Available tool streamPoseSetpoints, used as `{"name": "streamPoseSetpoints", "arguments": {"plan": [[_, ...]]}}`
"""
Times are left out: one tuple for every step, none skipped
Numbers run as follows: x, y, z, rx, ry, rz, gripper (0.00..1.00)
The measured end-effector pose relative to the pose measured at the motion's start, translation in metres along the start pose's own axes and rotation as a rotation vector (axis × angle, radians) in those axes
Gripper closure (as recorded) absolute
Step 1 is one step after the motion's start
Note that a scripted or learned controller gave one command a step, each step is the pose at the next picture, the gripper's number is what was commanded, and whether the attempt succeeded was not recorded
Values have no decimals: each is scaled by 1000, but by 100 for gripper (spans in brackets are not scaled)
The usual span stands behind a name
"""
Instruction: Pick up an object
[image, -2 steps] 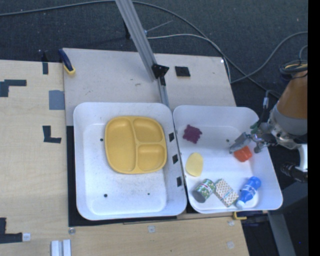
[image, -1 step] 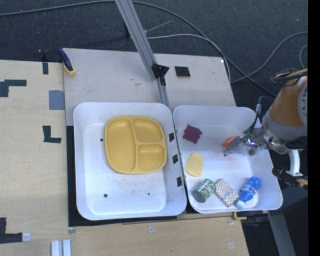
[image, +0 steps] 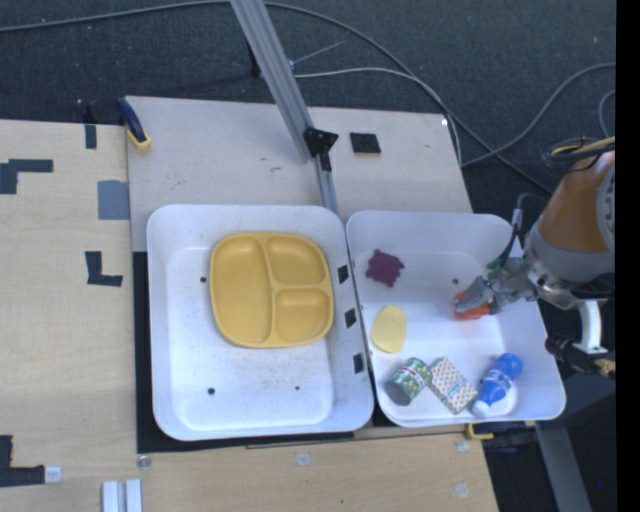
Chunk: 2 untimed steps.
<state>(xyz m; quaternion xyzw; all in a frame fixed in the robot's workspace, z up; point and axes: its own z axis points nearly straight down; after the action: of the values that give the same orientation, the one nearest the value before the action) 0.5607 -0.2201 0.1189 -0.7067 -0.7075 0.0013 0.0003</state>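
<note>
Low, pincer (image: 487, 292) by orange object (image: 473, 308)

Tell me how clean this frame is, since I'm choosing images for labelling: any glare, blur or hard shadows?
Camera view: lighting is even and soft, shadows faint. The white bins look bright but keep their edges. The yellow plate and the small items are a little soft. The gripper is blurry, so its finger state is unclear.

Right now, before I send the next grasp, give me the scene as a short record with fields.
left bin: yellow divided plate
right bin: purple piece, yellow oval, can, patterned packet, blue bottle, orange object
gripper: at the right bin's right side, by the orange object
grasp: cannot tell
</note>
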Motion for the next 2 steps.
{"name": "streamPoseSetpoints", "arguments": {"plan": [[-1, 4, -43, -5, 0, 0, 100], [-1, 5, -89, -5, 0, 0, 100]]}}
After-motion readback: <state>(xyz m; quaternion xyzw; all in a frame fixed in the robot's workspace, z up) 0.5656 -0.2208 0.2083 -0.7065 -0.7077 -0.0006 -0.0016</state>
